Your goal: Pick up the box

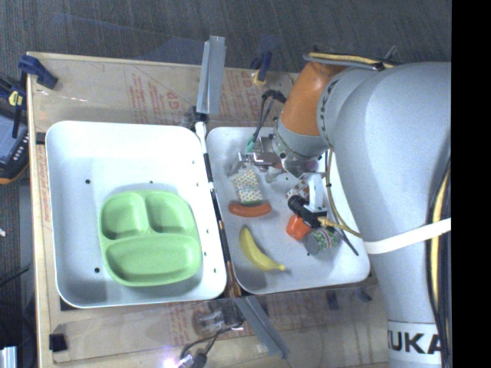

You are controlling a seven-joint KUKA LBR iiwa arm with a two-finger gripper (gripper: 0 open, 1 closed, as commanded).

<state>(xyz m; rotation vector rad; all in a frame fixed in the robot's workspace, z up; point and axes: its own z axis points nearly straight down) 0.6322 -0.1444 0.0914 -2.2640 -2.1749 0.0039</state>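
1. Over the right bin (pixel 349 271), the arm (pixel 383 167) takes up most of that side, its orange band (pixel 303 98) bent down above the bin's far end. It seems posed this way so the wrist can drop nearly straight onto the cluttered floor below.

2. Left of the right bin sits the left bin (pixel 69 205), rim touching rim. It holds a green divided tray (pixel 149 240) lying flat near its middle, well apart from the work, probably as a place to set things down.

3. Inside the right bin, toward its near edge, a banana (pixel 261 253) lies slantwise on the floor, apart from the other pieces.

4. At the bin's far end the gripper (pixel 259 159) hangs low, just above the box (pixel 247 184). Whether its fingers stand wide or narrow I cannot tell; the wrist hides them. Nothing shows the box caught between them.

5. The box, small and speckled, rests on the bin floor toward the wall shared with the left bin, below the gripper. A red sausage-shaped toy (pixel 250 209) lies touching or just beside its near side, which could crowd a finger there.

6. Under the arm's shadow, toward the bin's outer side, an orange piece (pixel 298 227) and a greenish can (pixel 324 239) sit close together.
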